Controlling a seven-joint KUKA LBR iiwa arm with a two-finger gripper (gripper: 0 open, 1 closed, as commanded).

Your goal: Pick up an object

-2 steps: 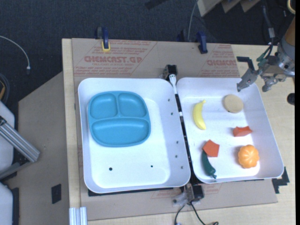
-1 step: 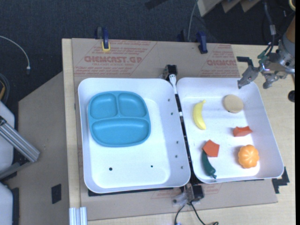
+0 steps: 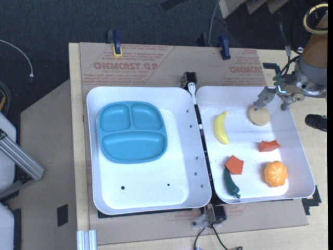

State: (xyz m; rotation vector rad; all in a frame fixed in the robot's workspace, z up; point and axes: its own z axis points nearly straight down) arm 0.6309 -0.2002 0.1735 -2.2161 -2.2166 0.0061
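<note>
The right bin (image 3: 299, 139) holds several toy foods: a yellow banana (image 3: 221, 127), a round beige piece (image 3: 258, 116), a small red-orange wedge (image 3: 268, 146), an orange-red block (image 3: 234, 165), a dark green pepper (image 3: 231, 184) and an orange pumpkin-like fruit (image 3: 275, 173). My gripper (image 3: 274, 102) hangs at the bin's far right corner, just above and beside the beige piece. Its fingers (image 3: 262, 99) are spread open with nothing between them.
A blue divided plate (image 3: 132, 131) lies in the left bin (image 3: 148, 191). A raised ridge with a black strip (image 3: 197, 124) separates the two bins. Clamps (image 3: 117, 48) hold the cardboard sheet at the back edge.
</note>
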